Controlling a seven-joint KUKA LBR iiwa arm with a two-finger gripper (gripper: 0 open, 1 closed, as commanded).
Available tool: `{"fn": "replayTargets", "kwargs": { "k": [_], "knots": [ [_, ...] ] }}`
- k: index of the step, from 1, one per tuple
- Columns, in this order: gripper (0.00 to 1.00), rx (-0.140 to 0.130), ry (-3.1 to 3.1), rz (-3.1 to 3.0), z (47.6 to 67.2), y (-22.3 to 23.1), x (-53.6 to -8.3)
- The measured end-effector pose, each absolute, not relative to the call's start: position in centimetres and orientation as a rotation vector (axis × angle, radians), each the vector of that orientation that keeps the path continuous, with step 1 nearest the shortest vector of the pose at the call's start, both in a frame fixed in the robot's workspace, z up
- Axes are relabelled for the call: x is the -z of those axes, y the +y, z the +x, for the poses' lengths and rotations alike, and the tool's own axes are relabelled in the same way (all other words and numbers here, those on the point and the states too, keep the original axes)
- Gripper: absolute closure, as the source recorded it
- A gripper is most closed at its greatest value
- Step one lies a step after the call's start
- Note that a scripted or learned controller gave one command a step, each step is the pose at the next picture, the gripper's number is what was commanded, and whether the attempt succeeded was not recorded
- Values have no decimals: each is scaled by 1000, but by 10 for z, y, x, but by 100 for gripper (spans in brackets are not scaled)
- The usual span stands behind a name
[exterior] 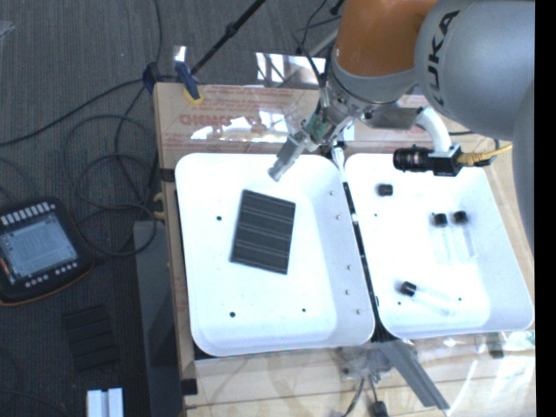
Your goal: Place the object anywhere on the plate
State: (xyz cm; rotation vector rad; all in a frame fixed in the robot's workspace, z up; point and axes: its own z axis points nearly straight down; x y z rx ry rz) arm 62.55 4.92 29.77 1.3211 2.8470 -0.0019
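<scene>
The plate (263,231), a dark ribbed rectangle, lies flat in the left bin (208,320), just below the pincer (282,167) and slightly to its left, its long sides tilted a little off the bin's edges. The pincer hangs over the upper right part of that bin, near the rim it shares with the right bin (512,302), slanting down and to the left from the grey arm (469,42) with its orange band (382,24). How far open it is cannot be told from this angle, and nothing can be seen held in it. The loose things all lie in the right bin, well to the right of the pincer: a small black piece (384,189) nearest it, a pair of black pieces (450,219) farther right with something clear below them, and a black-capped clear tube (423,294) lower down. Which of these is the object to be placed cannot be told.
</scene>
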Motion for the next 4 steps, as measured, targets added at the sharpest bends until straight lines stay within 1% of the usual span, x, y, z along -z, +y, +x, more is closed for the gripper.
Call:
{"fn": "replayTargets", "kwargs": {
  "k": [1,2,3,4],
  "knots": [
    [0,4,2499,1901,586,56,-346],
    [0,3,1895,2503,556,60,-423],
    [0,5,1679,2654,532,-18,-434],
    [0,9,892,3011,486,-71,-383]
  ]
}}
